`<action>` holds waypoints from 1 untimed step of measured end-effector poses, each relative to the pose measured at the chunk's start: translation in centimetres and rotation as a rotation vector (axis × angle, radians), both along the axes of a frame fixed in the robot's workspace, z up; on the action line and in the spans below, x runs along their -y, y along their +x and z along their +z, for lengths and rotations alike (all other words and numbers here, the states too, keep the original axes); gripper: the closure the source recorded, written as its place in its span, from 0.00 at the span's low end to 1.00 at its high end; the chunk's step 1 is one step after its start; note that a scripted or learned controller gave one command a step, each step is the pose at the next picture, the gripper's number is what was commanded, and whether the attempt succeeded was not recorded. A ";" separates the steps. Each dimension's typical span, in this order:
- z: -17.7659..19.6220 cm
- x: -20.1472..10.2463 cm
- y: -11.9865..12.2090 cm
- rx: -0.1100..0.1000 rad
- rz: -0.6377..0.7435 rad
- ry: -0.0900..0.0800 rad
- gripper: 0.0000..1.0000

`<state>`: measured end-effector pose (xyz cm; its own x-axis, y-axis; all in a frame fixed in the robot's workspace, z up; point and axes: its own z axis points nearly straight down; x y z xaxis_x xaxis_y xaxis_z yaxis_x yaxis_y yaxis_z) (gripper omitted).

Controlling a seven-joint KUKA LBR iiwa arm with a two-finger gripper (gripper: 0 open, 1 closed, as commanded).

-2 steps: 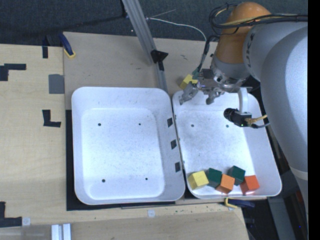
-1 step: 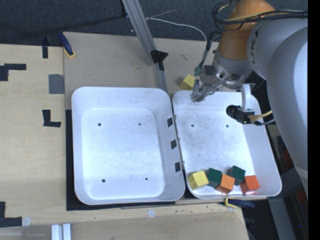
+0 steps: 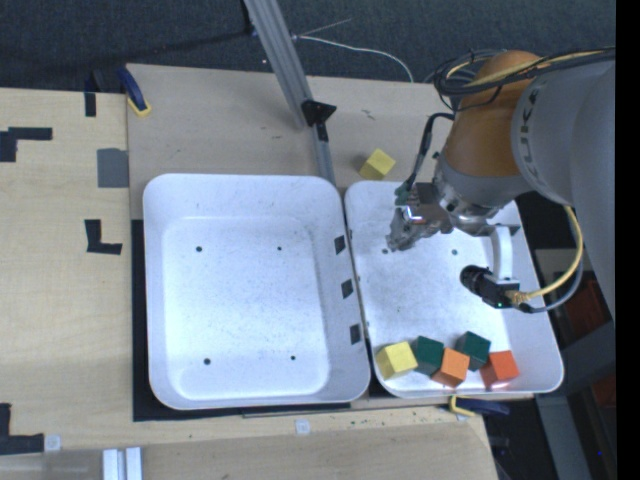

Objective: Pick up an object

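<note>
The fingers (image 3: 400, 236) point down over the upper left part of the right bin (image 3: 425, 298), just above its floor, and whether they are spread or pressed together cannot be told from this slant; nothing shows between them. The grey arm (image 3: 560, 118) comes in from the right, its orange band (image 3: 485, 118) above the wrist, with cables looping round it. The counter (image 3: 200, 128) carries two white bins side by side; the left bin (image 3: 240, 288) has only dark specks on its floor. A grey pole (image 3: 285, 58) slants down from the top edge to the gap between the bins. The blocks lie well apart from the fingers, clustered against the near wall of the right bin: a yellow block (image 3: 397, 358) at the left, then a green block (image 3: 429, 352), an orange block (image 3: 453, 366), a second green block (image 3: 474, 347), and a red block (image 3: 499, 366) at the right, touching or nearly touching one another. One more yellow cube (image 3: 378, 164) sits outside the bins on the counter, just beyond the far rim of the right bin, near the fingers but above and left of them in the view.
</note>
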<state>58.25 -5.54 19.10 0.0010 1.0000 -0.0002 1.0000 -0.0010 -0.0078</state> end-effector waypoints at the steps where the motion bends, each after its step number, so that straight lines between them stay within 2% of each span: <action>1: 0.0 -9.1 1.5 0.007 0.011 0.003 1.00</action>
